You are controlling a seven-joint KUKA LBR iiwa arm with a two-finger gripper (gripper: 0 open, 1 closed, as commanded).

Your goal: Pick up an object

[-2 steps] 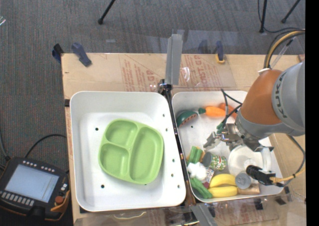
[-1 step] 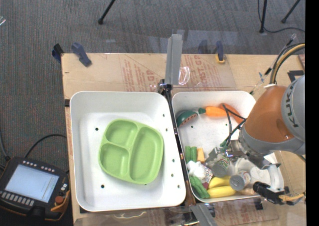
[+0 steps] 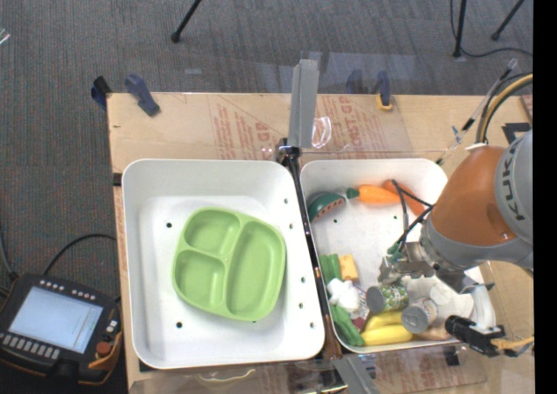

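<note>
We see the gripper low in the right bin at lower right, over a can beside a banana; can't tell its grip state.

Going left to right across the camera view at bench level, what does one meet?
Teach pendant → left white bin → green divided plate → watermelon slice toy → toy carrot → arm's orange band.
</note>
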